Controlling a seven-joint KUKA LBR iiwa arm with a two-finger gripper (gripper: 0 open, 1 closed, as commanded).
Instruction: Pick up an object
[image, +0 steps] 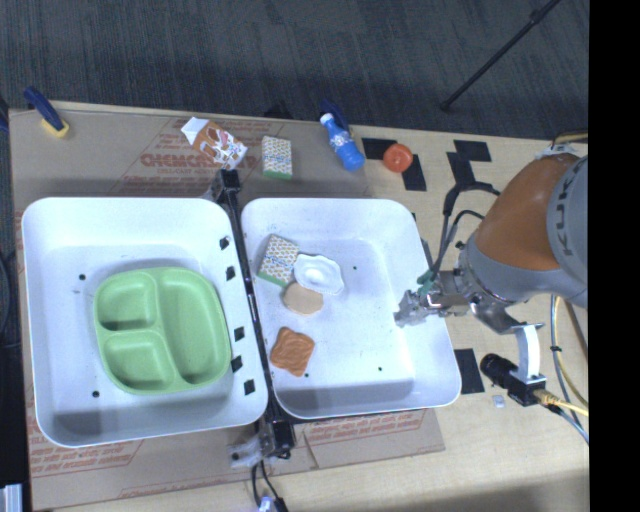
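Right bin (400, 385): an orange waffle-like piece (292, 351) is lying near its left wall toward the front edge; a tan piece (302, 299), a white cup (318, 272) and a green-patterned packet (277, 258) are clustering behind it. The gripper (412, 308) is hovering at the bin's right wall; whether its fingers are parted cannot be told. Left bin (50, 300): a green divided tray (160, 327) is sitting in it.

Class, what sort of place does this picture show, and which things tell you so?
Probably a robot test bench: a grey arm reaching over two white bins, with a green divided tray and toy food items.
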